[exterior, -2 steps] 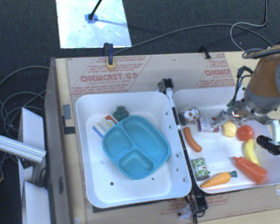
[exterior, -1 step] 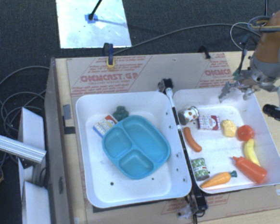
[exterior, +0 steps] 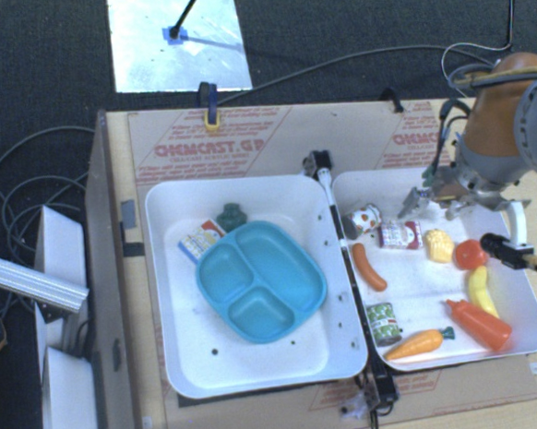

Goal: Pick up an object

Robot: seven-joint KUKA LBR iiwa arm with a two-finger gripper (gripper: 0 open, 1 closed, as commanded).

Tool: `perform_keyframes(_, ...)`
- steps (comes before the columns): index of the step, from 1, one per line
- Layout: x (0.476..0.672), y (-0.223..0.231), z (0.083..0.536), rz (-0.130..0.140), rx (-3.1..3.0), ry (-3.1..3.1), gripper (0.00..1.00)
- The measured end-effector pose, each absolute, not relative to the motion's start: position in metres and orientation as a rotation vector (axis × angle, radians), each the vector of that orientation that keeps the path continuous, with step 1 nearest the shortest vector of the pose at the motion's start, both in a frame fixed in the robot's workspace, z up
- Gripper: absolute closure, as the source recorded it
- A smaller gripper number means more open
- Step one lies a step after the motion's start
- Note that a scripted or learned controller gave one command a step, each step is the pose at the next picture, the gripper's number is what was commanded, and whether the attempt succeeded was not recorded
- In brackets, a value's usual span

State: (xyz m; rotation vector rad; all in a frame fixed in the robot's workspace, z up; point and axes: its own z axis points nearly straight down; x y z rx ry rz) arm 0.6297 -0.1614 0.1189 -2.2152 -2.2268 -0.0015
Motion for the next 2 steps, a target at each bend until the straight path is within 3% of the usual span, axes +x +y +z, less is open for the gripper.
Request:
perform_keyframes(1, 0.67, -0.181, 0.172, -0.004, -2.22, -2.231, 0.0)
perform_keyframes(2, 0.617, -0.174, 0.09, -0.01, -2.225, -2.23, 0.0)
